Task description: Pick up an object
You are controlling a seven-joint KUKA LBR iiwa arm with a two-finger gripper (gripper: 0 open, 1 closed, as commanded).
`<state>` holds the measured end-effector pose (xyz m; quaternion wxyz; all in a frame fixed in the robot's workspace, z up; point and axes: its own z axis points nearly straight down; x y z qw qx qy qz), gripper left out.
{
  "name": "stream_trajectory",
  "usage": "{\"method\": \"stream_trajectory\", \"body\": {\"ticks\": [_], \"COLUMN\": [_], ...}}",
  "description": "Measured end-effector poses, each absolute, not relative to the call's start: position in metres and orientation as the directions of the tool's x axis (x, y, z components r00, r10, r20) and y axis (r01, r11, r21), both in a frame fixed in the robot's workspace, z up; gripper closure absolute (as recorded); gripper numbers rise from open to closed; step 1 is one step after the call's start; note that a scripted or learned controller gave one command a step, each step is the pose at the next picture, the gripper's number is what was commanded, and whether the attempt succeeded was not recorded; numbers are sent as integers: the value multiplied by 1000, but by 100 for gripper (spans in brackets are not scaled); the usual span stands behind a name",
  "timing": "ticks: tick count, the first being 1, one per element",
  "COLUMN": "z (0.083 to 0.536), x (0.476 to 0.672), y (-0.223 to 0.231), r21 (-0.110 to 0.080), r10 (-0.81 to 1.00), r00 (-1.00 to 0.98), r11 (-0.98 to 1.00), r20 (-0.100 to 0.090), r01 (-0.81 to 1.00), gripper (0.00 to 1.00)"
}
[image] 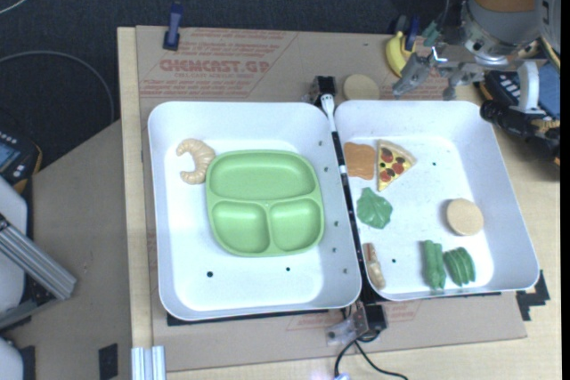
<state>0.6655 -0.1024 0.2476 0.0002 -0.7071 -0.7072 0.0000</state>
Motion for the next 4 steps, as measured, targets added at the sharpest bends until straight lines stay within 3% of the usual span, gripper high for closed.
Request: {"method": "stream_trajectory", "body": {"ticks": [1,2,3,4], "z": [180,184,195,235], "x": [592,529,531,497], "y": [-16,90,83,200], "r21": [-12,-7,-1,2], "r10": [1000,1000,1000,1000], "r00": [-7,-11,1,-14], "r11": [7,11,-1,14], "r20": [5,7,1,7], "r01": [1000,1000,1000,1000], "gripper": [0,0,100,100]}}
